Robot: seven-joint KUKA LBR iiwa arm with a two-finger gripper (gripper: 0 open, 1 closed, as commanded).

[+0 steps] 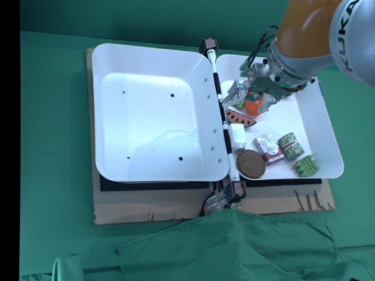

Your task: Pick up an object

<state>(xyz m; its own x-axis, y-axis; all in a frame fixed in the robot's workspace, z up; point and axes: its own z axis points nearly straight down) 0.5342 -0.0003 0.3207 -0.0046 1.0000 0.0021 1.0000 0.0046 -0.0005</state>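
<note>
My gripper (252,99) hangs low over the back left part of the right bin (326,134). Its fingers stand open, one on each side of a small orange object (253,106) that lies under the wrist. The arm's body hides the top of that object. A watermelon slice (240,118) lies just in front and to the left of the gripper. Further forward in this bin are a small white block (238,134), a brown round cookie (251,164), a pink and white carton (268,147), a green can (290,146) and a green bunch (305,165).
The left bin (105,98) stands beside the right one, and a black and white bar (220,101) runs along the seam between them. Both bins rest on a cardboard sheet (146,212). A crumpled green cloth (234,247) lies at the front of the bench.
</note>
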